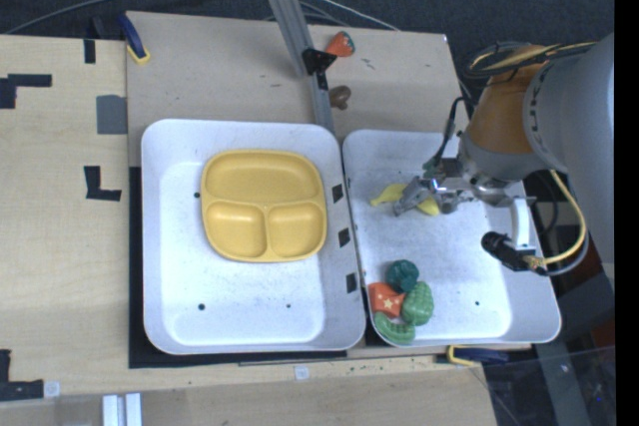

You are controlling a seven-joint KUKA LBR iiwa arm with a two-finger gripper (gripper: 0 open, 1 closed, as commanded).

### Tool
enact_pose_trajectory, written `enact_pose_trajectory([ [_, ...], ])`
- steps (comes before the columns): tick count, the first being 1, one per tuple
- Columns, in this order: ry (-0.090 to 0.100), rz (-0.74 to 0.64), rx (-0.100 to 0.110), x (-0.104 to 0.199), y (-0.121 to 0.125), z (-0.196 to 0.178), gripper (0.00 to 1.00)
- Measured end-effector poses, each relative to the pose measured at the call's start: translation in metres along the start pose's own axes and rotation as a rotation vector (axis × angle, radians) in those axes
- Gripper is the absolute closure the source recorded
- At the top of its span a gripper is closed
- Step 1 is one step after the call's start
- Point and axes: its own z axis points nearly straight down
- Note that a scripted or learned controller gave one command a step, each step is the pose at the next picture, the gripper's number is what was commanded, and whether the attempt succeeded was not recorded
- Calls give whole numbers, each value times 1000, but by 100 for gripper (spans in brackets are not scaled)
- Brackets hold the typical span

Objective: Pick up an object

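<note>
From my seat I see the bench [60, 214] spread pale and wooden under the camera, with dark tape marks along its left part. On it sit two shallow white bins side by side: the left bin [170, 304] and the right bin [499, 304], their inner edges touching down the middle. The arm [529, 115] comes in from the right, grey with its orange band showing above the wrist, and bends down over the upper part of the right bin. A yellow divided plate [265, 205] lies flat in the upper half of the left bin, with three compartments. A grey metal pole [290, 15] slants down from the top edge to the back of the bins. The pincer [419, 200] hangs low over the right bin, right at a small yellow object [389, 197] that pokes out to its left; I cannot tell how wide it stands or whether it holds the yellow piece. In the near left corner of the right bin I see a tight cluster: a dark green toy [403, 272], a lighter green toy [417, 304] and a small orange piece [384, 298], all touching.
</note>
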Motion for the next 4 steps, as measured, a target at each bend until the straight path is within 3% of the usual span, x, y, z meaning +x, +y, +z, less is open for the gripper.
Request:
enact_pose_trajectory([
  [1,1,-1,-3,0,1,-13,100],
  [3,-1,0,-12,8,3,-121,100],
  [4,1,0,-6,9,3,-124,100],
])
